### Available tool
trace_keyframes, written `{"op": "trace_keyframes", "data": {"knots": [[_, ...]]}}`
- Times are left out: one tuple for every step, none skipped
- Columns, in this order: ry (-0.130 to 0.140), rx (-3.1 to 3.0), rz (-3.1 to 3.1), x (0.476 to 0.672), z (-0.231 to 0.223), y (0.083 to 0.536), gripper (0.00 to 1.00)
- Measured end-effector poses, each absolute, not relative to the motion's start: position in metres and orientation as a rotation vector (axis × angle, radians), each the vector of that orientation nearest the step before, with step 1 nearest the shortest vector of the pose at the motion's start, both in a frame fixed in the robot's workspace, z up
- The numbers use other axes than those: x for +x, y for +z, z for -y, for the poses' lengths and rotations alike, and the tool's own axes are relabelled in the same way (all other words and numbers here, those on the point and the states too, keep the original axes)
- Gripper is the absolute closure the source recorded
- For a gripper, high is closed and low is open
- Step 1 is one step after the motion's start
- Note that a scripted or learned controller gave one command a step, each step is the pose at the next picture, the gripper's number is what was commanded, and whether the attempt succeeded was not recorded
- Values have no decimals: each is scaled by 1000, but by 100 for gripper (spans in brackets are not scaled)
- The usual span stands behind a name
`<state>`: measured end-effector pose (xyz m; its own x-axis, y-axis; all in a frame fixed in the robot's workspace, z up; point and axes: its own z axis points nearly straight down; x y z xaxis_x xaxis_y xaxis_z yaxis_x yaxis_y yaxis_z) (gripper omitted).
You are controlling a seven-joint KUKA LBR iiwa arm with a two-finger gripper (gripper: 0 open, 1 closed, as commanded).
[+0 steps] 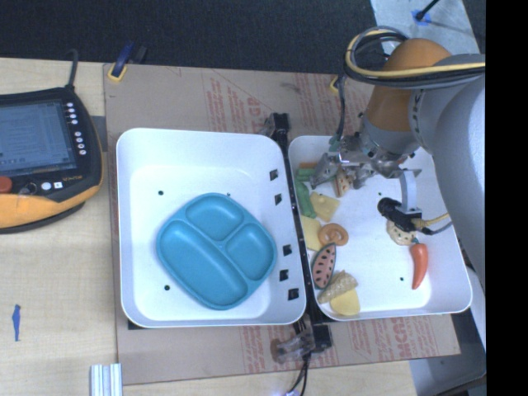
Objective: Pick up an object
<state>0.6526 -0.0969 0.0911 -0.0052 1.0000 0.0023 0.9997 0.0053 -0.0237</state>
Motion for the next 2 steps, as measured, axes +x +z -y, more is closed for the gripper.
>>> {"op": "trace_keyframes", "data": {"knots": [[26, -2204, 2216, 652, 96, 91, 0], [25, -2204, 2215, 652, 96, 91, 0]]}}
